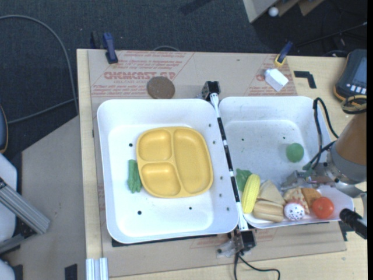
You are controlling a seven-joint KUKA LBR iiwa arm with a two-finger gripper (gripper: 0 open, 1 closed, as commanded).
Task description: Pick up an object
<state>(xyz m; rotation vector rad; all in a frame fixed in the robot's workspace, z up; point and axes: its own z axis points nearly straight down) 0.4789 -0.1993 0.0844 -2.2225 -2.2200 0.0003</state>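
Gleaming round tomato beside speckled white ball, glossy plastic bin.

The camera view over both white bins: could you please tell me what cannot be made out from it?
- Two-finger gripper, camera view: small and blurred against the toy food, so its finger state is unreadable.
- Grey arm with orange band: cut off by the right edge.
- Pale toy food pieces in the right white bin: piled and overlapping, identity unclear.
- Green leafy toy beside the yellow divided plate: too small to identify.
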